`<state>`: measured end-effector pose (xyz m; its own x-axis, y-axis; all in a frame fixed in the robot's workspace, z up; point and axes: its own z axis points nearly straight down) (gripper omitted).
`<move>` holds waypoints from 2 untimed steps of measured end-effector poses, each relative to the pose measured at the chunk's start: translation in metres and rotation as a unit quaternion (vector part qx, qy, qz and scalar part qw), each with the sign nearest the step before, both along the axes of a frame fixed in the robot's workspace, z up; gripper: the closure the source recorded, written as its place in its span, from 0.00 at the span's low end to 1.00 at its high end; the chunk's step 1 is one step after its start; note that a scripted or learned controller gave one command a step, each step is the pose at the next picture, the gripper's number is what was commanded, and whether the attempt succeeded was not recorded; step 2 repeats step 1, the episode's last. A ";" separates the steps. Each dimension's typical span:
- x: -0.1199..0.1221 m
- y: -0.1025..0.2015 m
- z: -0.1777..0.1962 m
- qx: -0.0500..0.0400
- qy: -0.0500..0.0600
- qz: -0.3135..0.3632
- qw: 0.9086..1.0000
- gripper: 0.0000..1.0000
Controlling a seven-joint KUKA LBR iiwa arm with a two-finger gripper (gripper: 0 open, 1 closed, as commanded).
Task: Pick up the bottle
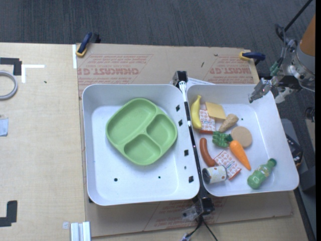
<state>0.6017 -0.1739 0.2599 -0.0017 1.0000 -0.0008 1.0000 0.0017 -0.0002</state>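
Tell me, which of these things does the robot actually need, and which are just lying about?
For the job:
green bottle, right bin, gripper

Lying about:
green divided plate, banana, cheese wedge, carrot, sausage, broccoli, white cup

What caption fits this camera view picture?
Claw hovers over the right bin's far edge; green bottle lies at its near corner.

A divided plate (pixel 142 130) lies in the left bin (pixel 95 185). In the right bin (pixel 281 129), the bottle (pixel 261 174) lies at lower right, the carrot (pixel 240 154) just left of it, the banana (pixel 195 113) at upper left.
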 end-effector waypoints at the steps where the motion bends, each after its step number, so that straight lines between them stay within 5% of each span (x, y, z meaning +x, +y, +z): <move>1: 0.000 0.000 0.010 0.000 0.000 0.001 1.000 1.00; 2: 0.000 0.000 0.010 0.000 0.000 0.001 1.000 1.00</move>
